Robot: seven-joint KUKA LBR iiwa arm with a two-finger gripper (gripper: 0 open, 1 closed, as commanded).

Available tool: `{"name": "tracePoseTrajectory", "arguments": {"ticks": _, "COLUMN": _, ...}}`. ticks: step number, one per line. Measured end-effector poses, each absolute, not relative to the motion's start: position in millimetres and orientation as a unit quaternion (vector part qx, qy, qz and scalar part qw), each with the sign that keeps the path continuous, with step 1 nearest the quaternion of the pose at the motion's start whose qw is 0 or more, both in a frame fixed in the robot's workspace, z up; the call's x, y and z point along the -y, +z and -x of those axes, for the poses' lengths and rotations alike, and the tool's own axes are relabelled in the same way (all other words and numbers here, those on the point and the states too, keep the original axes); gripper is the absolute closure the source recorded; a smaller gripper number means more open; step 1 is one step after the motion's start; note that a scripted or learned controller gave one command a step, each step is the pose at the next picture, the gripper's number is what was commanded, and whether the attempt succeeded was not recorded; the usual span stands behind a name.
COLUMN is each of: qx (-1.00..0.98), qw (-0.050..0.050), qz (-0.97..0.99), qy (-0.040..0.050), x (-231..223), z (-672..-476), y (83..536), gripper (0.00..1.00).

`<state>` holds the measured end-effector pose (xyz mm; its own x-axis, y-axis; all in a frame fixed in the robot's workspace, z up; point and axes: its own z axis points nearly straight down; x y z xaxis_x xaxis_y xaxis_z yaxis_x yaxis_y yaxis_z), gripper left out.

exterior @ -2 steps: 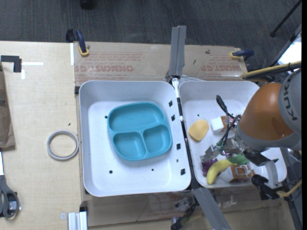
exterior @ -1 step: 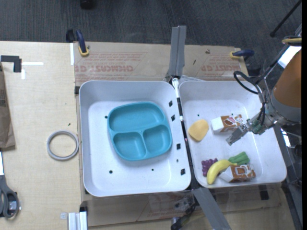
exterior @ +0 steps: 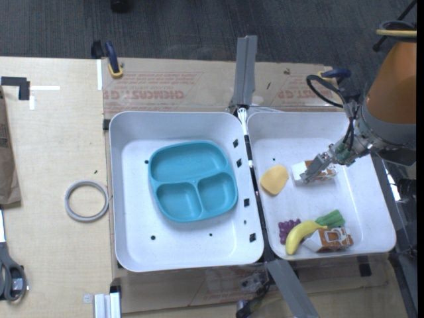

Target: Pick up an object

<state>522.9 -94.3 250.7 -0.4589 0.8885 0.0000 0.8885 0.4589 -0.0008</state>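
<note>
Pincer [exterior: 310, 172] low in right bin [exterior: 371, 244], perhaps touching a small item.

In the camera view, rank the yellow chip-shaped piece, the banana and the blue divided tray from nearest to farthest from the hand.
Hand is in the right bin.
1. Yellow chip-shaped piece, just to its left.
2. Banana, at the bin's front.
3. Blue divided tray, in the left bin.
</note>
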Motion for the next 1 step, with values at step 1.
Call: {"name": "tracePoseTrajectory", "arguments": {"ticks": 1, "qx": 0.845, "qw": 0.0, "qz": 0.535, "qy": 0.0004, "x": 93.1, "z": -568.4, "y": 275.2, "gripper": 0.0}}
